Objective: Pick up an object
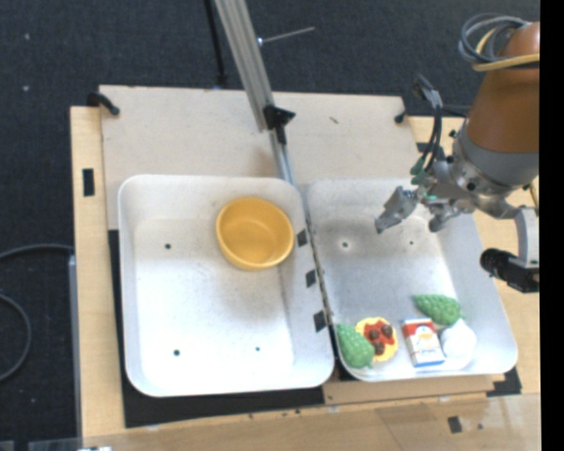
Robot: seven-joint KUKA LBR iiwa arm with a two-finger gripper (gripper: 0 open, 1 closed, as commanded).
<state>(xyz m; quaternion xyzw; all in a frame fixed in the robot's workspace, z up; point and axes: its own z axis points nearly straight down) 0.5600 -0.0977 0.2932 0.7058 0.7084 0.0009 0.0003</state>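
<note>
The end effector point(415, 210) hangs over the right bin point(381, 271), fingers spread, gripping nothing. Along that bin's near wall lie a green toy point(354, 346), a yellow-red piece point(377, 336), a small carton point(422, 342) with unreadable print, standing lengthwise toward the wall, and another green toy point(437, 306). A yellow bowl point(254, 232) sits upright in the left bin point(169, 327).

A yellow bowl point(254, 232) sits in the left white bin point(150, 289). Right of it: two green toys point(438, 306), a red-and-yellow one point(377, 336), a red-white box point(422, 342).
</note>
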